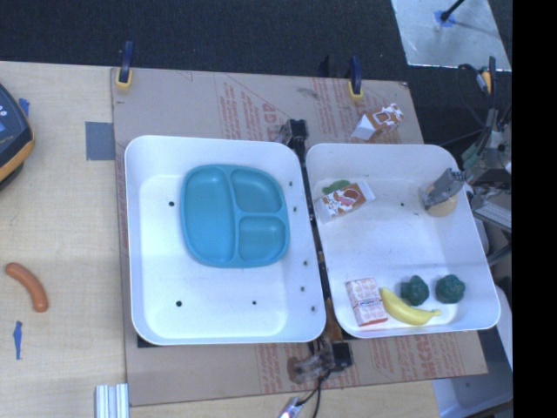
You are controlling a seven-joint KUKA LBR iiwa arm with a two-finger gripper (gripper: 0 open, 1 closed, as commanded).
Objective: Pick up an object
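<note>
Object candidates for the pick lie in the right bin (396, 233), which serves here as the landmark: a banana (406, 310) at its near edge, a red-and-white packet (364, 301) touching the banana's left end, two dark green lumps (415, 291) (450, 288) just behind the banana, and a second printed packet (345, 198) toward the bin's far-left corner. The gripper (442, 194) sits low at the bin's far-right corner, over a small tan item (444, 205); whether it is spread, closed, or gripping that item cannot be told at this resolution. Its position suggests the tan item is the current target, probably because it stands well apart from the crowded near edge. Left of the right bin, the left bin (148, 233) holds a blue divided plate (235, 215). Outside the right bin, beyond its far wall, lies another small packet (378, 122); far to its left, on the bench, lies a sausage (27, 286).
</note>
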